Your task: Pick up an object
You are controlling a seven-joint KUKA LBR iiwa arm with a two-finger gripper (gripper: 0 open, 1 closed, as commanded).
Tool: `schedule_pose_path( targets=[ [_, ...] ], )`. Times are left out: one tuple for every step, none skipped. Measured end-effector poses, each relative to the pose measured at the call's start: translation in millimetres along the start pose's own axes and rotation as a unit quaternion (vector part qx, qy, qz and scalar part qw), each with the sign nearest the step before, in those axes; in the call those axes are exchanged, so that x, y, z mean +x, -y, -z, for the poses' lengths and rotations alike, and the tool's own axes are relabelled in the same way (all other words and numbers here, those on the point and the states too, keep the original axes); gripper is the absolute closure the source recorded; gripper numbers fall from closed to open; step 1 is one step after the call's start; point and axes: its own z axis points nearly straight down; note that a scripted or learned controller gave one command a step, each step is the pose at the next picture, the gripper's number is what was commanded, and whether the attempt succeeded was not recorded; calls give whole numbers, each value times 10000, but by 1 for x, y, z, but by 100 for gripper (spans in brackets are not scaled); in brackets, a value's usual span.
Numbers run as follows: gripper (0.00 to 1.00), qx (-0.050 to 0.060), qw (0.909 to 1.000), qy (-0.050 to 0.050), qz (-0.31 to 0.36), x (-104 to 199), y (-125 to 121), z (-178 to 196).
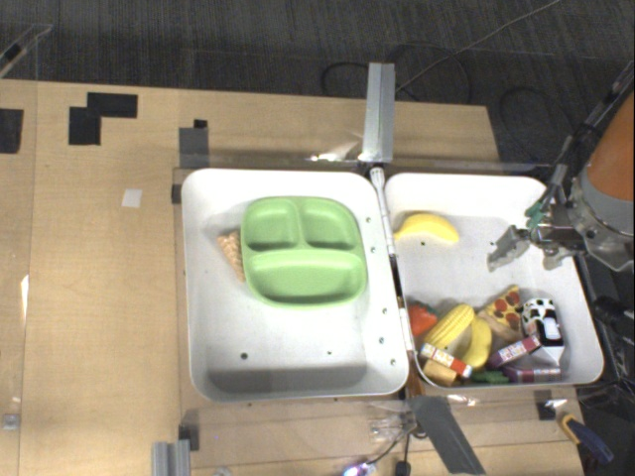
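Note:
My gripper (527, 254) hangs over the right bin (476, 196), near its right wall, with the arm coming in from the right. Its fingers (506, 248) stand apart and nothing is between them, so it is open. A yellow banana-shaped piece (425, 228) lies alone at the bin's upper left, well to the left of the gripper. Below the gripper lies a heap of toy food: a corn cob (448, 325), a red piece (422, 318), a pizza slice (506, 308), a black-and-white item (542, 319) and a small bottle (448, 364).
The left bin (288, 360) holds a green divided plate (302, 249) with a tan waffle-like piece (230, 253) poking out from under its left edge. A metal divider post (379, 117) stands between the bins at the back.

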Motion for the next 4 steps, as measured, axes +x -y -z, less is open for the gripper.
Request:
schedule_pose_path(
  targets=[
    [0,11,9958,-2,914,-48,-26,-123],
    [0,-64,9892,13,1468,9,-100,-164],
    [100,-98,9891,0,1472,11,-102,-151],
    [100,-46,9749,17,2225,27,-129,-165]
  ],
)
